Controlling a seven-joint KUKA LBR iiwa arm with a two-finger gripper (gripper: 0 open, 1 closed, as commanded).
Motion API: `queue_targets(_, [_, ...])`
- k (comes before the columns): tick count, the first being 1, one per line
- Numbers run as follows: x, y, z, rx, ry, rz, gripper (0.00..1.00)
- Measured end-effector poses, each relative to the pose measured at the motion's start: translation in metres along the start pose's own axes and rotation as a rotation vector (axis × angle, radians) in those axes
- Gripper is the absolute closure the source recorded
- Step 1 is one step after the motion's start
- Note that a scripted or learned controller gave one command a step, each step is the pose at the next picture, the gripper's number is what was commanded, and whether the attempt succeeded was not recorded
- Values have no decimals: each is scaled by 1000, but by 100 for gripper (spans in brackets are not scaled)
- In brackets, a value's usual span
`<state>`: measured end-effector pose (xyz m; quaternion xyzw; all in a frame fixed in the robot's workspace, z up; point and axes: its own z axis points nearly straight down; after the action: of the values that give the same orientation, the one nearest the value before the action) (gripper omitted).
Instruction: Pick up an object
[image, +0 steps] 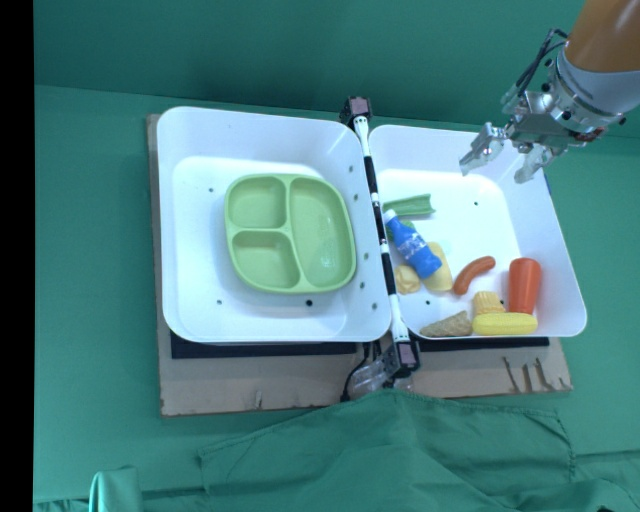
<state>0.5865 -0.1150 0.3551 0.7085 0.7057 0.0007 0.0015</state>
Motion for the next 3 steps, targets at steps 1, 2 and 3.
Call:
queue_targets(1, [47, 4, -65, -10, 1, -7, 0])
queue_targets(2, [76, 50, 22, 5, 1, -4, 0])
queue_targets(3, [14, -8, 85, 8, -1, 6, 0])
